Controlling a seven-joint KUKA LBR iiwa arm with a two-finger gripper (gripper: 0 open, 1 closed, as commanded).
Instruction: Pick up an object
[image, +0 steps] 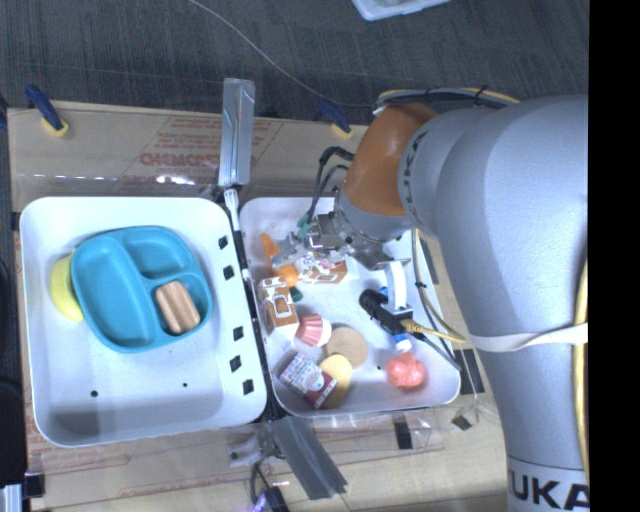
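My gripper (316, 248) is down in the upper left part of the right bin (440, 385), under the orange-banded wrist. Right beside it lie an orange carrot-like piece (268, 245) and a small orange piece (288, 272). Just below the gripper is an orange and white item (326, 268); I cannot tell whether it is touching the gripper. Further toward the front lie a brown and white block (279, 306), a pink cupcake (312, 330), a tan round cookie (349, 345), a yellow round piece (338, 372), a red and white packet (299, 372) and a pink-red ball (405, 373).
The left bin (120, 405) holds a blue divided plate (120, 285) with a brown bread roll (178, 306) in one compartment. A yellow thing (64, 287) pokes out from under the plate's left side. The arm's grey body covers the bench right of the right bin.
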